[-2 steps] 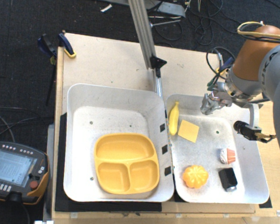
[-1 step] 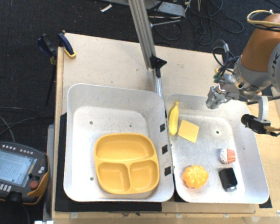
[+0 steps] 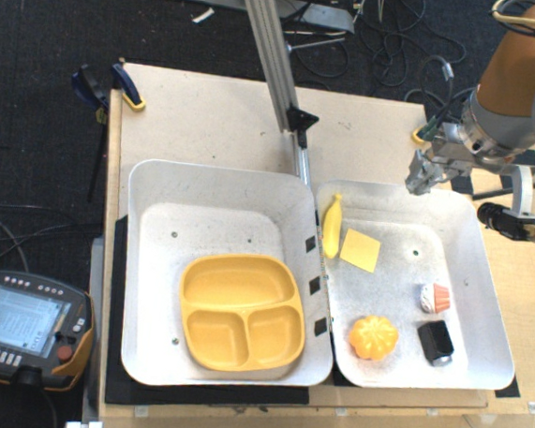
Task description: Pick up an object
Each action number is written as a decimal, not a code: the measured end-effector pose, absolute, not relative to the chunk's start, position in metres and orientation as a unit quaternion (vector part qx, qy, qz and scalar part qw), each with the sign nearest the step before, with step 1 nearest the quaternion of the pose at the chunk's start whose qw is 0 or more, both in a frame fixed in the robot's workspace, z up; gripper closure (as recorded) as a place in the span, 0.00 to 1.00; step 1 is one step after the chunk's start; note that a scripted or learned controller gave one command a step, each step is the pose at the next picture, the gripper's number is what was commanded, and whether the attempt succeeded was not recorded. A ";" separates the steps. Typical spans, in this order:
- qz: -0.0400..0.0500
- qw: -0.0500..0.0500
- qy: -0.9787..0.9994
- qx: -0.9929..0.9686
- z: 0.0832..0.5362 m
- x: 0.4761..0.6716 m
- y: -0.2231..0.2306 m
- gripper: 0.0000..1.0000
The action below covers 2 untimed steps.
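Note:
The right bin (image 3: 472,239) holds a yellow banana (image 3: 332,226) by its left wall, a flat yellow cheese slice (image 3: 360,250) beside it, an orange pumpkin-like fruit (image 3: 373,338) near the front, a small orange-and-white piece (image 3: 435,297) and a black block (image 3: 436,341) at the right. My gripper (image 3: 423,175) hangs above the bin's far rim, up and to the right of the cheese slice, with nothing seen in it.
The left bin (image 3: 156,198) carries a yellow three-compartment tray (image 3: 239,311). A slanted metal pole (image 3: 275,54) crosses the bench's back. A blue-and-yellow clamp (image 3: 120,83) grips the far left corner. A teach pendant (image 3: 21,326) lies off the bench, front left.

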<state>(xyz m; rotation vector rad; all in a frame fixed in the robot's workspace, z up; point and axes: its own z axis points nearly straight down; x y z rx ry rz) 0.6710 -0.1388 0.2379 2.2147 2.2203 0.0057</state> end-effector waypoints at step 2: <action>0.000 -0.001 0.710 0.704 0.246 0.638 -0.032 1.00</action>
